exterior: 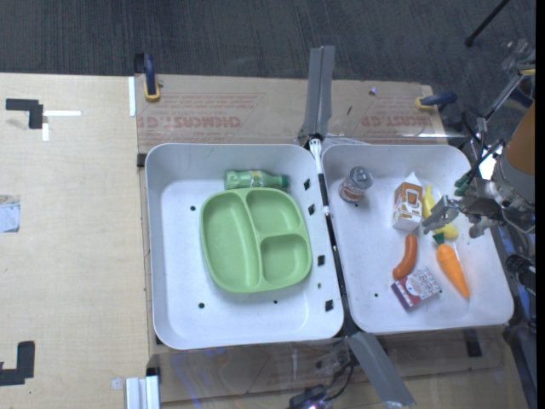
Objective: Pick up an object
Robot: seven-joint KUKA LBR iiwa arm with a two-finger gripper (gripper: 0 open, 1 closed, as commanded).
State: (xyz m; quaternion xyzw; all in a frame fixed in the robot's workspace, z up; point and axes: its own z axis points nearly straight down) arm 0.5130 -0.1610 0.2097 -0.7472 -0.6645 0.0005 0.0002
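Nearest the camera in the right bin [366, 313] lies a small flat red-and-white packet [415, 287]; just beyond it a smooth tapered orange carrot [453, 271] and a slim glossy sausage [406, 256]; further beyond the packet, a white carton [409, 206] and a round can [356, 186]; the gripper [454, 218] hovers beside the carton, fingers spread, gripping nothing; left bin [170, 254] holds a moulded green divided tray [255, 239].

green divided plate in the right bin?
No, the green divided plate lies in the left bin, beside a green bottle.
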